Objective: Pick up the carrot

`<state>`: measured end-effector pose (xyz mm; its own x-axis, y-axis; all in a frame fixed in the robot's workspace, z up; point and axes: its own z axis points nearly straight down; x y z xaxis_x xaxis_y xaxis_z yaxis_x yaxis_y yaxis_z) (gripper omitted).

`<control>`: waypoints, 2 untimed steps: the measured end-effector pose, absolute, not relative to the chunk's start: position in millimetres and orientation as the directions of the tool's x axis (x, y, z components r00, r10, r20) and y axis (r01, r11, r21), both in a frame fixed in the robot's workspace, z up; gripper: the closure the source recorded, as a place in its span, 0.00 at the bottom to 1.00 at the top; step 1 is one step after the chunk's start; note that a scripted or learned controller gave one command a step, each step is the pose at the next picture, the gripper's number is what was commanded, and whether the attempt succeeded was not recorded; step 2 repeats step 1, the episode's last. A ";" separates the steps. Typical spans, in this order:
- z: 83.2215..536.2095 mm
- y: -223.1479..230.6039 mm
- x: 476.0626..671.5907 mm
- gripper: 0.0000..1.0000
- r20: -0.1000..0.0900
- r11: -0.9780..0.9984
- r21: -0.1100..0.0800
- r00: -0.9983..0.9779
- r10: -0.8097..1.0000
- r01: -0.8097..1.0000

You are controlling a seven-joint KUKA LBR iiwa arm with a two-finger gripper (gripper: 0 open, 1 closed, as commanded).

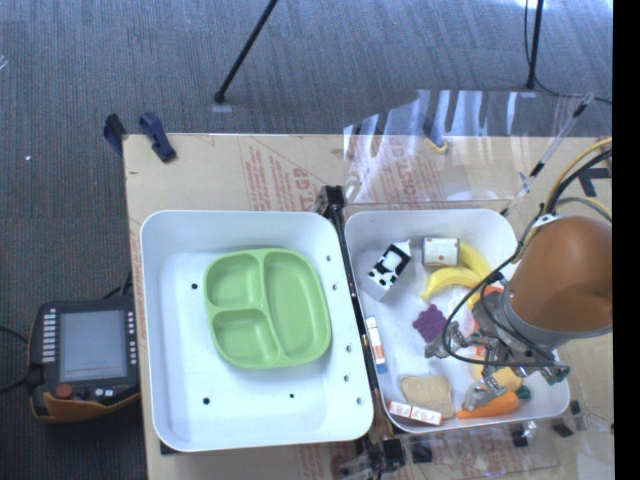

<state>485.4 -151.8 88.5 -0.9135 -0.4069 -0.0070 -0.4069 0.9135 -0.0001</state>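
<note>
Red print on the bench board [290,173], too blurred to read.

Brown board-topped bench [240,173] with two white bins, left [160,268] and right [500,223], side by side.

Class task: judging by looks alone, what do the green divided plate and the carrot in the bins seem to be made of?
Green divided plate: probably moulded plastic, matte and evenly pale green, with rounded compartment edges. Carrot: likely plastic toy food, uniform bright orange with a green tip; too small to be certain.
</note>
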 end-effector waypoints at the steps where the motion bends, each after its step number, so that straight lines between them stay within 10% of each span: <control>1: 87.8 -185.7 486.8 0.00 -0.005 0.659 0.000 -0.659 -0.752 -0.752; 2: 87.8 -185.7 486.8 0.00 -0.005 0.659 0.000 -0.659 -0.752 -0.752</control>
